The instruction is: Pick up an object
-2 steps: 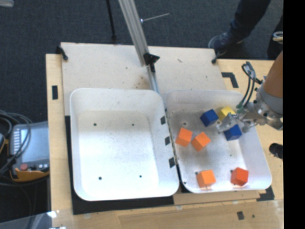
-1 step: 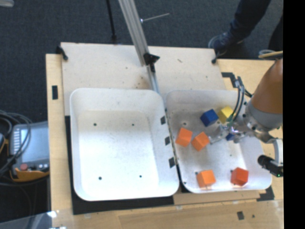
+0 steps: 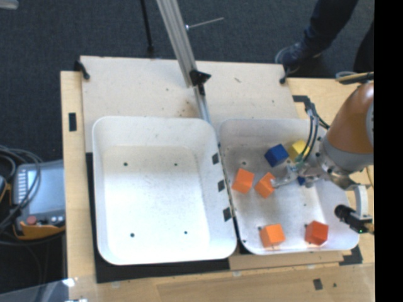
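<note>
Six blocks in right bin (image 3: 252, 244). Gripper (image 3: 291, 173) low beside orange block (image 3: 265, 185), at its 3 o'clock; grip state unreadable. Approach step; next: close, lift.

Bench (image 3: 72, 168) here is a light wood top with a pale speckled board (image 3: 157, 87) laid over the back half. Two shallow white bins sit right on it, side by side and pretty much touching: the left bin (image 3: 101, 187) and the right bin (image 3: 252, 137). A slanted aluminium rail (image 3: 179, 36) meets it at the back.
</note>
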